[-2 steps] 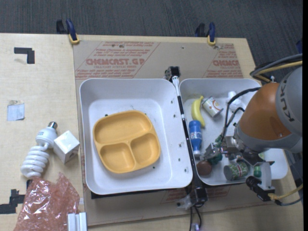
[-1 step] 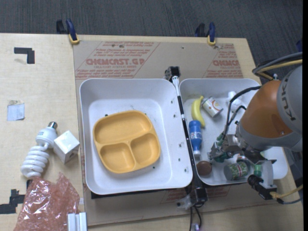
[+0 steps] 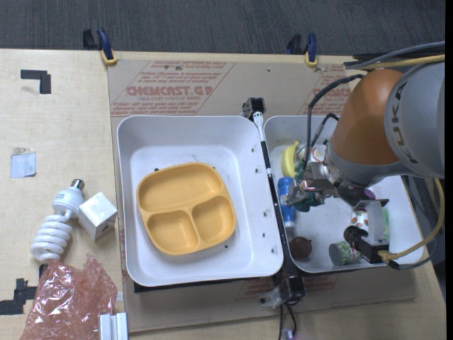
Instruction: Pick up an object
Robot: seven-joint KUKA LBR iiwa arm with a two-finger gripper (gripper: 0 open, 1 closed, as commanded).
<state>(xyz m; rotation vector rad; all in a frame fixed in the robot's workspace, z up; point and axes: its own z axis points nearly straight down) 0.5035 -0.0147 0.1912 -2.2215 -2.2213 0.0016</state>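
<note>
Just left of the claw (image 3: 309, 190), whose state we can't tell, we'd grab the blue bottle (image 3: 286, 190) round its middle — looks light, stiff, probably slippery.

The right bin (image 3: 403, 190) is crowded along its left wall and near edge, with bare floor mid-bin. In the left bin (image 3: 127, 190) a yellow tray (image 3: 185, 207) covers the middle, leaving only margins free.

spiral bulb (image 3: 55, 225), white cube (image 3: 98, 214) and pink wrap (image 3: 67, 301) lie left of the bins.
</note>
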